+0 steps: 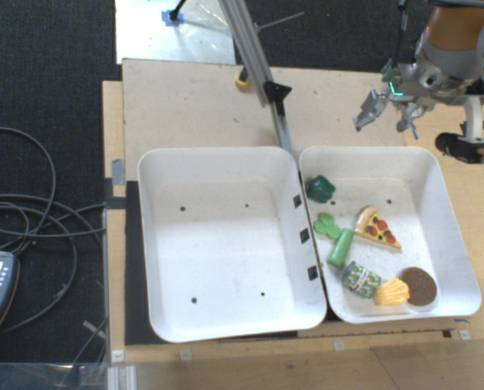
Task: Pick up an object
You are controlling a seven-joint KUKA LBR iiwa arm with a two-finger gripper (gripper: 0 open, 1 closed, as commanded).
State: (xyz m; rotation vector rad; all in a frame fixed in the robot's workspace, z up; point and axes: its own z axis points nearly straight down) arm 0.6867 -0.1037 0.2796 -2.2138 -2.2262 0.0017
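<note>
— While it hangs above the surface behind the right white bin (pixel 449 193), the grey two-finger tool (pixel 388 114) looks spread apart, gripping nothing.
— And the arm?
— Reaching in from the right; the yellow-and-red pizza slice toy (pixel 378 227) lies in that bin.

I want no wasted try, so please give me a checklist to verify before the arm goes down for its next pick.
1. Gripper carries nothing: ok, it is open.
2. Gripper above a target: not ok, it hangs beyond the far rim of the right bin.
3. Targets present: ok, pizza slice, green bottle, brown disc.
4. Pizza slice lies apart from its neighbours: ok.
5. Yellow shell free: not ok, it touches the disc.
</note>
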